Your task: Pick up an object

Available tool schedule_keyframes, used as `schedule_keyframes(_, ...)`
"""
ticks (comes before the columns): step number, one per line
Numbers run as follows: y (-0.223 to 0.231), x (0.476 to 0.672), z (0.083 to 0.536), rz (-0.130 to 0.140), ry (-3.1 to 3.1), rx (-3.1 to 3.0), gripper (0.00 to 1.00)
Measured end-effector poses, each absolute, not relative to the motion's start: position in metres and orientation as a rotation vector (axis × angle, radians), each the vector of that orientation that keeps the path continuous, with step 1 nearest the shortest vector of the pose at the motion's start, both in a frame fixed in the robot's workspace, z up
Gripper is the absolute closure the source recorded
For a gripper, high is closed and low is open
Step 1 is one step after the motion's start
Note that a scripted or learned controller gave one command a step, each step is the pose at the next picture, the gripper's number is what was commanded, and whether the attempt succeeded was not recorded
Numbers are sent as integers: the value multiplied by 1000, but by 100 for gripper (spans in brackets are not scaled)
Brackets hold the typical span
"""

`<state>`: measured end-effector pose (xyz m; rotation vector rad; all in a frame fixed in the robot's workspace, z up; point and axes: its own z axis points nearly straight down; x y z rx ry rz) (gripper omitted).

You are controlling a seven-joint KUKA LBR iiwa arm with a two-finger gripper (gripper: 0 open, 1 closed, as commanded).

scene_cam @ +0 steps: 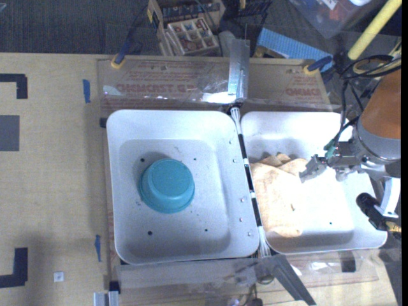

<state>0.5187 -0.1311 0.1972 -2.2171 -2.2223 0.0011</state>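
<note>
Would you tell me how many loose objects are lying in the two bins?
2. A teal bowl sits upside down in the left bin; a tan cloth lies in the right bin's left half. The cloth may hide something.

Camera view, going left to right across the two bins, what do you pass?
Left bin → teal bowl → divider between the bins → tan cloth → gripper over the right bin → arm
</note>
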Motion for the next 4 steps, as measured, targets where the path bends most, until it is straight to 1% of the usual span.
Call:
schedule_keyframes(1, -103, 579, 112, -1, -2327, -2112, 0)
schedule_keyframes(2, -101, 617, 89, -7, -2393, -2046, 0)
schedule_keyframes(3, -103, 618, 100, -13, -2394, -2053, 100)
schedule_keyframes(4, -103, 618, 100, -13, -2394, -2053, 0)
